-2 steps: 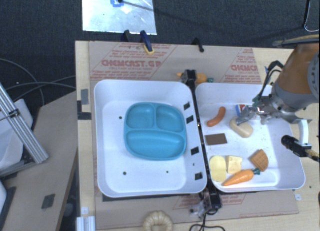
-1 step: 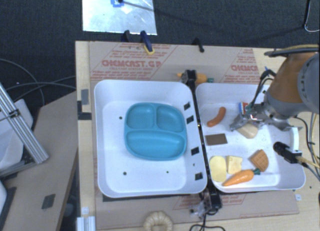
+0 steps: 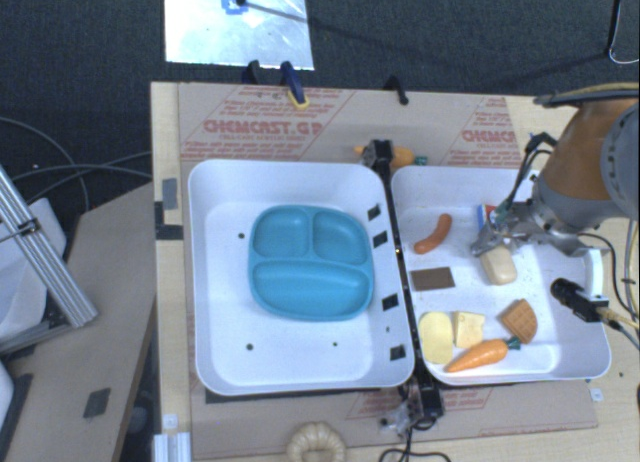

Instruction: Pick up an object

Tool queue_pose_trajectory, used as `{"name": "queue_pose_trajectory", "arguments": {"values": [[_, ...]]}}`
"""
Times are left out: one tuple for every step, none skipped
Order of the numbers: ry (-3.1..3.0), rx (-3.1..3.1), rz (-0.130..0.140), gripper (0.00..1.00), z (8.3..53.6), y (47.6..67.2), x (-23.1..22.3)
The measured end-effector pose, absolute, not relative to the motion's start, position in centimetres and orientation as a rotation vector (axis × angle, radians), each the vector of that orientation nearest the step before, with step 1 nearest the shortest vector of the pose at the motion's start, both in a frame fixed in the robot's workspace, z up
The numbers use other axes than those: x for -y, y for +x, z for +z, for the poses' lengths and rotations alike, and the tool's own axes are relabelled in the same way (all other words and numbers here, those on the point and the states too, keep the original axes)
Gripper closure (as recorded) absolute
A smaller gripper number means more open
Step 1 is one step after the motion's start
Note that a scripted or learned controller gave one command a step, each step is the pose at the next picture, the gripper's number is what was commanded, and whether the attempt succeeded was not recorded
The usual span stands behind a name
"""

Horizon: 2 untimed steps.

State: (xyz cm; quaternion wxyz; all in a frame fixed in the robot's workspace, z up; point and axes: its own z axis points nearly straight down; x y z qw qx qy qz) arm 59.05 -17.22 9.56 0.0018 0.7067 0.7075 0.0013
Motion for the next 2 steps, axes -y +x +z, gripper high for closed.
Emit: {"name": "queue_pose_trajectory", "arguments": {"values": [[2.215, -2.222, 0.005, 1.00, 13.9, 58.9, 17.1], [2.210, -2.222, 0.007, 1.00, 20.3, 59.6, 17.0]]}}
